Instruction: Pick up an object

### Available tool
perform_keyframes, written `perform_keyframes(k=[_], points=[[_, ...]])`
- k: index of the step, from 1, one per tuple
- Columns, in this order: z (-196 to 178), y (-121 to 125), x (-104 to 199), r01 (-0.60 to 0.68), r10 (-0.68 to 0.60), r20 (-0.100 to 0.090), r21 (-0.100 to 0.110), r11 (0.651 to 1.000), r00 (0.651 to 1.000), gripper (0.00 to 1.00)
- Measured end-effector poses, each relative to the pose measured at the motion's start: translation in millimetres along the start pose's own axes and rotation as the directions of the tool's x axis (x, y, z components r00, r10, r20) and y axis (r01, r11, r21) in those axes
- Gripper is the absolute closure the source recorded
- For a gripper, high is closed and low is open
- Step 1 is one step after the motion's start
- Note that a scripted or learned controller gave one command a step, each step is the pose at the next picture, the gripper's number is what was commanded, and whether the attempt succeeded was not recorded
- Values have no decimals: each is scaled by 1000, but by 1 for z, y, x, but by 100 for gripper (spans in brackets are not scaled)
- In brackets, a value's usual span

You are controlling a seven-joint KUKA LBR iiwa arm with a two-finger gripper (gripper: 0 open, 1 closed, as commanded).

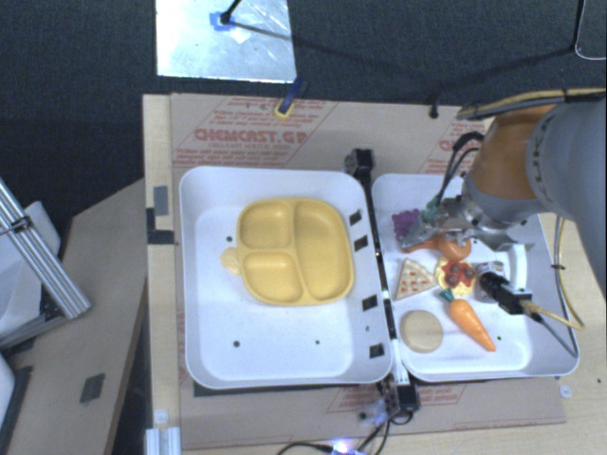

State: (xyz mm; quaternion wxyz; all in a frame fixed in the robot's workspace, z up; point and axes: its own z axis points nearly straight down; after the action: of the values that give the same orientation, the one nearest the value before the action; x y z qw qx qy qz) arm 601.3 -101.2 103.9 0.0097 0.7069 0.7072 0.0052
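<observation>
Over the right bin [545,344] we are seeing the grey arm [560,159] reaching in from the right, its orange band [503,154] sitting above the wrist, and the gripper [427,227] hanging low at the bin's upper left part, just beside a small purple bunch of grapes [406,222]. We cannot tell how the claw is standing (the wrist and its cabling are covering that spot), and we are seeing nothing that is plainly caught in it. Below the wrist an orange, rounded toy [453,248] is lying partly under the arm, and we cannot make out what it is. Just below that, a triangular slice of pizza [413,279] is resting near the bin's left wall, with a small yellow and red piece of toy food [456,275] touching or nearly touching its right side. A carrot [470,323] is lying at a slant lower down, its tip pointing to the lower right, and a round tan cookie [422,331] is sitting to its left, near the bin's lower left corner. A black part [503,290] is jutting out beside the carrot's upper end. Across the divider, the left bin [204,349] is bearing a yellow compartment plate [289,251], which is lying flat near the middle. Both bins are resting on a cardboard sheet [247,126] printed with red lettering.
</observation>
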Motion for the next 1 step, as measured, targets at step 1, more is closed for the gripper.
perform_keyframes(k=[1], points=[[-10,1,-2,-1,1,4,-4,1000,1000,100]])
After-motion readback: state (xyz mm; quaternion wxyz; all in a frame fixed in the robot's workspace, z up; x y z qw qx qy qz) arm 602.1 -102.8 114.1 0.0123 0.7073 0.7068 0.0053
